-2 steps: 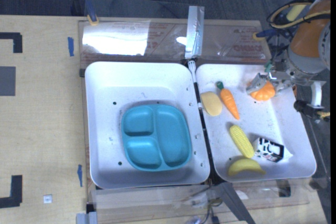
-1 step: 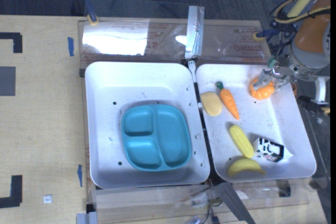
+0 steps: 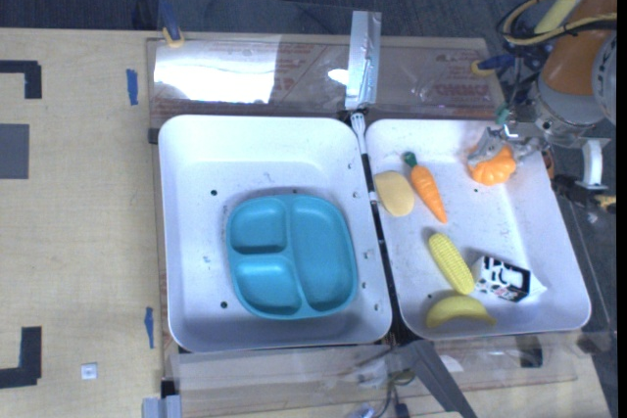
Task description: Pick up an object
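The right bin (image 3: 549,240) holds several toy foods. A small orange fruit (image 3: 493,170) lies near its far right corner. My gripper (image 3: 502,148) hangs right over that fruit, touching or nearly touching its top. A carrot (image 3: 425,190) with a green tip lies left of the fruit. Beside the carrot rests a pale yellow potato-like piece (image 3: 396,194). Nearer the front are a corn cob (image 3: 451,261), a yellow banana (image 3: 458,311) and a black-and-white packet (image 3: 504,279).
The left bin (image 3: 186,162) carries a blue divided plate (image 3: 291,255). A metal divider post (image 3: 363,59) stands behind the seam between the bins. Yellow and blue cables (image 3: 534,15) loop near the arm at the upper right.
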